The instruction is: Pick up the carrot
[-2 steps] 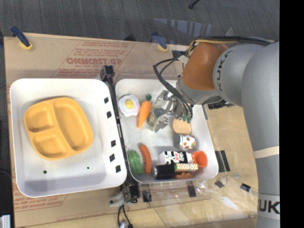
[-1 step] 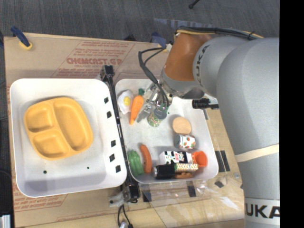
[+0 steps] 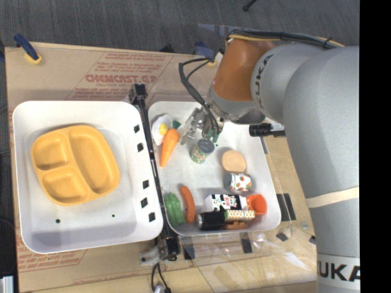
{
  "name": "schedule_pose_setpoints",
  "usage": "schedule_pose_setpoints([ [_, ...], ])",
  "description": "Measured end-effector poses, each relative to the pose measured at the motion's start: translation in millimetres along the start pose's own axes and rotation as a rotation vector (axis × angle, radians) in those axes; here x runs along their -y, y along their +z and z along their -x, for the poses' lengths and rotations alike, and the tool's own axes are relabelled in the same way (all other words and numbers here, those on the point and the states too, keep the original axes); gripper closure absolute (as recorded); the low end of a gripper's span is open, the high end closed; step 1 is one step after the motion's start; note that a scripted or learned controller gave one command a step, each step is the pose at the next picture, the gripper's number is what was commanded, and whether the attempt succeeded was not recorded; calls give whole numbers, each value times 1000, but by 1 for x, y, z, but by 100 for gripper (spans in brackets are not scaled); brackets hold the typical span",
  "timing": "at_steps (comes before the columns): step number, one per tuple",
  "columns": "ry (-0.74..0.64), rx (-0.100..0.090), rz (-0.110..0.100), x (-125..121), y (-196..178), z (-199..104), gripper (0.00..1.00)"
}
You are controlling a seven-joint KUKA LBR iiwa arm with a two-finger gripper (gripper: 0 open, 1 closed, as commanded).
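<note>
The carrot [image 3: 169, 146] lies slanted in the right bin [image 3: 272, 194], centre of frame — just left of the jaws [image 3: 201, 129], apart from them. Jaws' state — cannot tell.

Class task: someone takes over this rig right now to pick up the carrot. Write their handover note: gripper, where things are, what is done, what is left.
Gripper: low in the right bin, just right of the carrot's leafy end; open or shut cannot be judged from this view.
Carrot: lying in the right bin against its left wall, green top pointing to the far side, nothing visibly gripping it.
Nearby: a small green can right of the carrot; the yellow divided plate sits in the left bin.
Done: arm brought close to the carrot.
Left: grasp and lift it.
</note>
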State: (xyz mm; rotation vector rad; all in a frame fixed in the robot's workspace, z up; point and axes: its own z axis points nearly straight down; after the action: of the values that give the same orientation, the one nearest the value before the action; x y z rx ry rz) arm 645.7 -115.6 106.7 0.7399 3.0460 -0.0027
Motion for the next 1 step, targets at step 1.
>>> schedule_pose_setpoints([
  [1,-90,-12,0,6,16,-55,100],
])
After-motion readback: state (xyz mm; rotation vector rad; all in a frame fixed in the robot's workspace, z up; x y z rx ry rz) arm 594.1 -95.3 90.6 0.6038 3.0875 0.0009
